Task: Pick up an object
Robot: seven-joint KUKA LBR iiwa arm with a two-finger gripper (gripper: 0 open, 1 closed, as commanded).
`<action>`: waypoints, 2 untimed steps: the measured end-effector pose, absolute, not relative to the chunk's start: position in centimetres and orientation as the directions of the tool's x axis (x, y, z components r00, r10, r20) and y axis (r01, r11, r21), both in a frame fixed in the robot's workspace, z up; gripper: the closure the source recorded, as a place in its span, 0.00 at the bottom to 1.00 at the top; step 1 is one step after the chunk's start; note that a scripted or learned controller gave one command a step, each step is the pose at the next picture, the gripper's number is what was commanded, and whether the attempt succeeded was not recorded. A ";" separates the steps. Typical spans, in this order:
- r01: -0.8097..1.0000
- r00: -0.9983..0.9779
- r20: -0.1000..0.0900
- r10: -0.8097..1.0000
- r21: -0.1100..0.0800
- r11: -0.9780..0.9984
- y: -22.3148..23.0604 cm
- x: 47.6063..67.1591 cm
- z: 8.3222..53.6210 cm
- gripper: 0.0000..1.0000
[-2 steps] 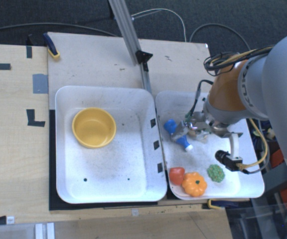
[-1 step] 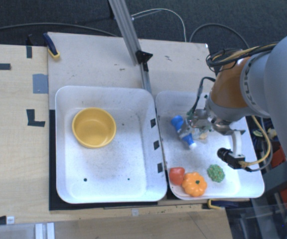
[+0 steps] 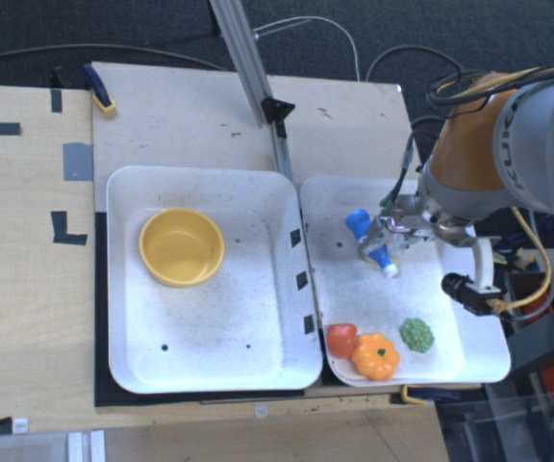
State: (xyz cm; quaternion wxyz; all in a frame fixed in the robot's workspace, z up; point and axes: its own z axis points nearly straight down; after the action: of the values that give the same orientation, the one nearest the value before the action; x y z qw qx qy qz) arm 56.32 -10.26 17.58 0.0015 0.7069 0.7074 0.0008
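From my seat I take in the bench first, then the two bins on it: the left bin and the right bin side by side. The arm comes in from the right and hangs over the right bin's upper half.

In the left bin sits a yellow bowl, well apart from anything I'd reach now. Along the right bin's near edge lie an orange pumpkin, with a red piece touching its left side and a green clump just to its right.

The thing that matters is a blue and white object, in the right bin's upper middle. The gripper is right at it, on its right side and seemingly touching; the object lies just to the left of the tool. Its long axis looks to run from upper left to lower right, blue end up, pale tip down toward me, though it may be two small pieces.

I can't tell how the pincer is set; it blurs into the object. I judge the grasp is underway but not confirmed.
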 end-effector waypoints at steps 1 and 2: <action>1.000 -0.002 -0.001 1.000 0.005 0.002 -9.7 56.4 23.8 1.00; 1.000 -0.002 -0.001 1.000 0.004 0.002 -9.7 56.5 28.8 1.00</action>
State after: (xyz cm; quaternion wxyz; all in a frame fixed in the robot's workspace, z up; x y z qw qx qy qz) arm 56.51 -9.71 28.78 0.0019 0.7064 0.7078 0.0012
